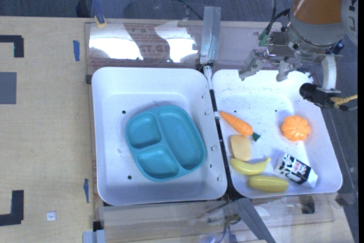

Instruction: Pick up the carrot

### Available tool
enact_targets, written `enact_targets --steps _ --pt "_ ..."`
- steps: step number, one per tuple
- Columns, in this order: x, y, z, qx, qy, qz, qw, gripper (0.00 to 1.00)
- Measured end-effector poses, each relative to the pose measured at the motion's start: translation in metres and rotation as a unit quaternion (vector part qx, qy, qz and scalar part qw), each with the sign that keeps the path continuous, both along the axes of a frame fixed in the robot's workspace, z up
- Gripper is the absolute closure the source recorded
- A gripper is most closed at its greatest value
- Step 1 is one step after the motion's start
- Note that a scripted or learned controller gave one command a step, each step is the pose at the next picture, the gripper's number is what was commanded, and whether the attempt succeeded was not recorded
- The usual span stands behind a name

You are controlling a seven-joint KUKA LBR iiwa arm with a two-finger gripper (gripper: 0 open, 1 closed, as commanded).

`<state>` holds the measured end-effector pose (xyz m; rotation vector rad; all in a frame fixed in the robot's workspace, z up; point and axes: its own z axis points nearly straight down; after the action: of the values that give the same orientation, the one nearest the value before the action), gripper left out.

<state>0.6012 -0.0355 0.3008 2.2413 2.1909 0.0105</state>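
Above right bin's far edge, pincer (pixel 266 70) spread wide, holding nothing; approach step. Next: descend leftward onto carrot (pixel 236 123).

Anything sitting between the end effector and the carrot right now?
Nothing visible. The end effector hangs over the right bin's far edge; bare white floor separates it from the carrot. The yellow block touches the carrot's near side.
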Motion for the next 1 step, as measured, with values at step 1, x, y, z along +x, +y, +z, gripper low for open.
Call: enact_targets --steps 1 --pt "-0.0500 0.0301 -0.1034 0.0003 0.009 0.104 0.9945 0.00"
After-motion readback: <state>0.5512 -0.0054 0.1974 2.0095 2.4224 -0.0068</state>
